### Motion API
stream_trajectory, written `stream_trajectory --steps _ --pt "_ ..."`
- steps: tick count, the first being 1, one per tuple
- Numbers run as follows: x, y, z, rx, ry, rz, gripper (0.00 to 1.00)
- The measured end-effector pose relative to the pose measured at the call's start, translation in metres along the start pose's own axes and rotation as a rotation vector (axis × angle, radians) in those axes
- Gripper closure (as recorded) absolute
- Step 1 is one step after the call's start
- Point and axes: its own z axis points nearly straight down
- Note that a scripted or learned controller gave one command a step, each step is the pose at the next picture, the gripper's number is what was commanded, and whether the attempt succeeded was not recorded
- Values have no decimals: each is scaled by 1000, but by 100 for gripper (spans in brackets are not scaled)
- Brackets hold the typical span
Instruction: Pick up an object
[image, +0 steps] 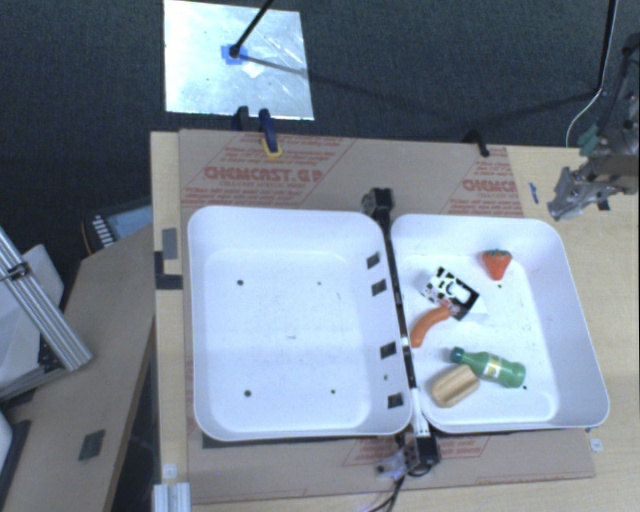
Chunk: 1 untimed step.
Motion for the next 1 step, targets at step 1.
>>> stream_trajectory --steps 1 --pt "53 -5 -57 -1 0 1 100"
